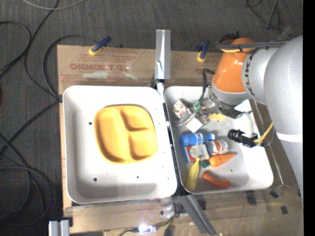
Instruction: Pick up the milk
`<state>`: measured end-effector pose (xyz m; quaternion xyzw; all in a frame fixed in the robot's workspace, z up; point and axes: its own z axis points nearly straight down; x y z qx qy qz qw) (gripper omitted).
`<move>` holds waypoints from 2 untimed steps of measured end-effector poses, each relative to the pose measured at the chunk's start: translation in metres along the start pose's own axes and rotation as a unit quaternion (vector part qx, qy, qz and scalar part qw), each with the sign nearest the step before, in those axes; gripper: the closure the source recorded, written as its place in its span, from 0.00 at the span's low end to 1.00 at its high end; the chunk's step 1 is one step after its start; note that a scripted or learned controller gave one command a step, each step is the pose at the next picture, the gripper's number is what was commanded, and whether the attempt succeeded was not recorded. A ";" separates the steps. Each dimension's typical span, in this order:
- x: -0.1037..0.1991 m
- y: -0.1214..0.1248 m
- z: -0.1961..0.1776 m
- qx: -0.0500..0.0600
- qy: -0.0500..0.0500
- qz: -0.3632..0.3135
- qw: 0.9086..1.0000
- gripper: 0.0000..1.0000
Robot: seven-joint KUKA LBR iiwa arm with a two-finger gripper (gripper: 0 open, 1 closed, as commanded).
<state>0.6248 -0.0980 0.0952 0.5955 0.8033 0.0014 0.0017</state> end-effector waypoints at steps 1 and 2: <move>-0.003 0.003 -0.018 -0.005 -0.002 0.001 1.000 1.00; 0.075 0.034 -0.088 0.003 0.000 -0.003 1.000 1.00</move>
